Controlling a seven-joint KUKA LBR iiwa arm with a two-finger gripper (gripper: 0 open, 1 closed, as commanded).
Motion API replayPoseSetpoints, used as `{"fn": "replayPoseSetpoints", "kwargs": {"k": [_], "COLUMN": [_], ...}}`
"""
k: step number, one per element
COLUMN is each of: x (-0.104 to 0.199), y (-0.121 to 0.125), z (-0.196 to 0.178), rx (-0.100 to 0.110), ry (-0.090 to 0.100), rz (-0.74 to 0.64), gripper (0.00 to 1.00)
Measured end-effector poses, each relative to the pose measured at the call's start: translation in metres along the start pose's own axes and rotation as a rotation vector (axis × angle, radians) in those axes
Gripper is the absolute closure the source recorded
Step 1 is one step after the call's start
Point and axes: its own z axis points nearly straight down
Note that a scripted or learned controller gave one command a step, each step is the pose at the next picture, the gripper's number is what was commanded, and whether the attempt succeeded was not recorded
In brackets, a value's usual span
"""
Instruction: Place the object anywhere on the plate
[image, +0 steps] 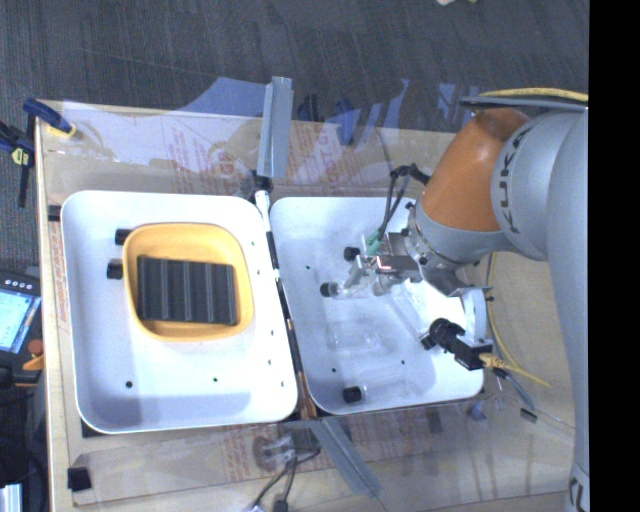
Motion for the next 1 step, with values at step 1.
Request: {"fn": "replayPoseSetpoints", "kwargs": {"k": [1], "x": [0.0822], "y": [0.0371], "z": [-0.0191], "rx": [0.000], "ry": [-0.001], "rz": [-0.073], "gripper": [1.00]}}
